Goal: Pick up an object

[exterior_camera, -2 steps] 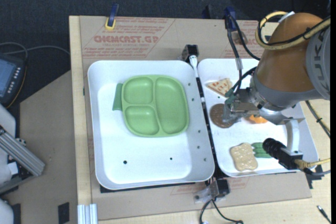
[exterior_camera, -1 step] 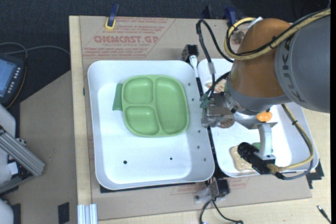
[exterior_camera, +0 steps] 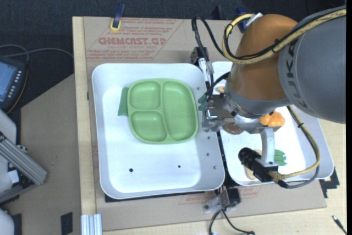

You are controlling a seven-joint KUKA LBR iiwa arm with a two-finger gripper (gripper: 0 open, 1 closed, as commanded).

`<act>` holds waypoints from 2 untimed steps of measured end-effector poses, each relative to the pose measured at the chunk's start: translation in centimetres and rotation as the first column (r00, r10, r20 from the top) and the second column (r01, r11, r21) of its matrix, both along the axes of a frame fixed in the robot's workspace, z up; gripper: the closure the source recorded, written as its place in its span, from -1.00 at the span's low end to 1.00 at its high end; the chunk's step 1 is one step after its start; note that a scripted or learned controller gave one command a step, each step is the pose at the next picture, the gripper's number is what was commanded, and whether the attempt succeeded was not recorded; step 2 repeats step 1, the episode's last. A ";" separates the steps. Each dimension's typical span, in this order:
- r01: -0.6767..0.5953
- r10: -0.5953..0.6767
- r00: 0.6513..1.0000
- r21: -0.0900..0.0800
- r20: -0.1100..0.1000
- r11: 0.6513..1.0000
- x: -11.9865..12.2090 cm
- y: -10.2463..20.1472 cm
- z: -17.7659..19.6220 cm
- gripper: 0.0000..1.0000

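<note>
Green divided plate (exterior_camera: 163, 110) lies in left bin (exterior_camera: 110, 162) | gripper (exterior_camera: 212, 113) at plate's right edge, finger state you cannot tell | risk: it may catch the plate rim or bin wall

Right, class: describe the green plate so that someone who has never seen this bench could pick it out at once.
Find the two shallow white bins side by side and take the left bin, away from the arm. The green plate lies flat in its upper half. It is pale green with rounded corners and is split into three compartments, and it is by far the largest thing in that bin.
</note>
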State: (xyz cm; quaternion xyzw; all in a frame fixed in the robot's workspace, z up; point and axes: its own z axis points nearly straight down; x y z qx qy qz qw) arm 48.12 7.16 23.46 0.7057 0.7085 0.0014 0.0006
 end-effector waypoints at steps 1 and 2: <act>0.003 -0.003 1.000 -0.001 -0.002 1.000 0.2 0.4 -0.4 1.00; 0.003 -0.003 1.000 -0.001 -0.002 1.000 0.2 0.4 -0.4 1.00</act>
